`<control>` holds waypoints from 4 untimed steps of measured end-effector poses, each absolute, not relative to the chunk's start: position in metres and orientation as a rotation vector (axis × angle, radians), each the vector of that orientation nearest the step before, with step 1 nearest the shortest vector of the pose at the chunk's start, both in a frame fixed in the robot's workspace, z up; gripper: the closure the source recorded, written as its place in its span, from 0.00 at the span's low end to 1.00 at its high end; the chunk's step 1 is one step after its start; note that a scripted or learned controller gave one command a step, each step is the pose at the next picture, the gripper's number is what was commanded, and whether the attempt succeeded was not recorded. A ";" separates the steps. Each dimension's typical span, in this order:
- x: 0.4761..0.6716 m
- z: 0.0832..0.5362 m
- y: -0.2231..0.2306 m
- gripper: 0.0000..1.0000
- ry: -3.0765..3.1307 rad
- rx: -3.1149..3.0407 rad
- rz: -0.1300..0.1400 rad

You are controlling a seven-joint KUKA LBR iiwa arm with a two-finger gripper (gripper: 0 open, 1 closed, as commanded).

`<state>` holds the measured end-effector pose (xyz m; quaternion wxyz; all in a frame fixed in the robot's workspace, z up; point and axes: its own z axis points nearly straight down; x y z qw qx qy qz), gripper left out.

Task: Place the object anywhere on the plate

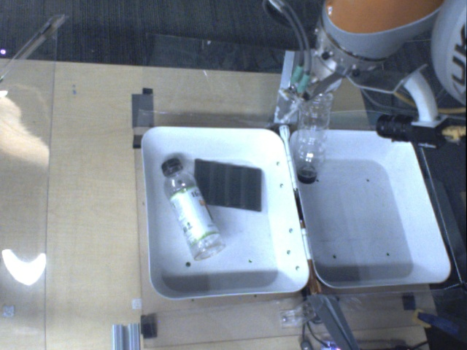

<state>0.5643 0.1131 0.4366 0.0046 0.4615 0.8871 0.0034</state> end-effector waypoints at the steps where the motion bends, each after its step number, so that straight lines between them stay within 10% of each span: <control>1: 0.565 0.437 0.120 1.00 2.795 1.416 0.011; 3: 0.586 0.436 0.217 1.00 2.830 1.349 0.011; 4: 0.581 0.368 0.149 1.00 3.016 0.860 0.006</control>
